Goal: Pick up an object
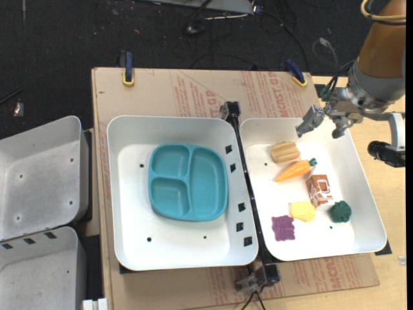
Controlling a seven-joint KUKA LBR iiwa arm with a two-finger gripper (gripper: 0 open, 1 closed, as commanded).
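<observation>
The gripper (324, 123) hangs over the far edge of the right bin (368, 231), its two fingers spread apart with nothing between them. Just below and to its left lies a bread roll (284, 152), the nearest object to the fingertips, with a toy carrot (293, 170) touching or just beside it. Further toward the near side sit a small brown carton (319, 189) (standing tilted), a yellow piece (302, 210), a purple piece (282, 227) and a green broccoli (340, 212). The left bin (129, 237) holds a teal divided plate (188, 182), well apart from the gripper.
</observation>
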